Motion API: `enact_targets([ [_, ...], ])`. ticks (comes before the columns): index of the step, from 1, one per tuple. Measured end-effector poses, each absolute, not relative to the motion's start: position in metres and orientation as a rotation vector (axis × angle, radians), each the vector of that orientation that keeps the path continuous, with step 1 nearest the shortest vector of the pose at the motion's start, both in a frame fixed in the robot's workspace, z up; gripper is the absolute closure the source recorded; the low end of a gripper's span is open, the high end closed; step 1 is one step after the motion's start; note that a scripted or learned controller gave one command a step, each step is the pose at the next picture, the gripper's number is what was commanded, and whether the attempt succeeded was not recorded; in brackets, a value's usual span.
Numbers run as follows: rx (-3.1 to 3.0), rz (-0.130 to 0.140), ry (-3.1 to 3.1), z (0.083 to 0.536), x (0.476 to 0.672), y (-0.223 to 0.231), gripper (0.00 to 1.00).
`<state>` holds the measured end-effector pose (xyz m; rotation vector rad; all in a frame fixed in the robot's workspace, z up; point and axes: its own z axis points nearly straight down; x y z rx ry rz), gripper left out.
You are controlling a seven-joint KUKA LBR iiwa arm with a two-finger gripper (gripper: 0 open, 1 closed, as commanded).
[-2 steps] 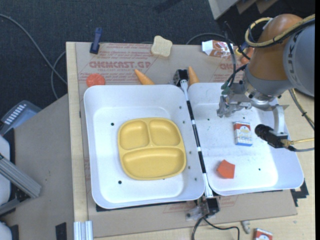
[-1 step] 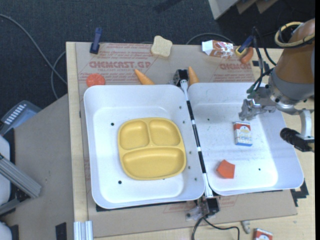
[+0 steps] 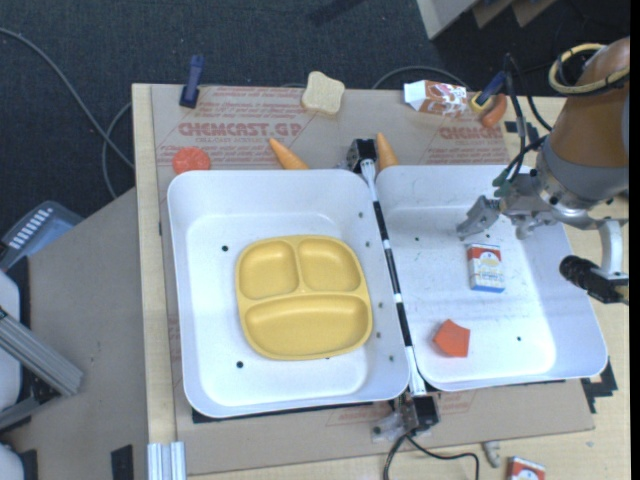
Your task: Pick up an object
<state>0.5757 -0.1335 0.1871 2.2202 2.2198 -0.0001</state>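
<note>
Cables and a black connector sit at the near edge of the bench, just below the seam where the two white bins meet. Behind them, the left bin holds a yellow divided plate with three compartments, lying flat near its centre. In the right bin an orange block lies toward the near left corner, and a small carton, white and blue with a red mark on its upper part, lies flat near the middle, well apart from the block. The gripper hangs over the far part of the right bin, just beyond the carton's far end; its two grey fingers are spread apart with nothing between them. The grey arm with its orange band comes in from the right. On the brown board behind the bins lie a toy slice of bread, an orange carrot-like piece, a red round piece, a blue clamp and a small red-and-white carton.
</note>
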Motion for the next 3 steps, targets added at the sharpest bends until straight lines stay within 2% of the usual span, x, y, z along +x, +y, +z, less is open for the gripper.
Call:
enact_targets([
  [1, 2.222, -0.001, 2.221, 0.100, 0.584, -0.154, 0.00],
  [2, 2.219, 0.000, 2.220, 0.087, 0.634, -0.193, 0.00],
  [3, 2.222, 0.000, 2.223, 0.084, 0.582, -0.147, 0.00],
])
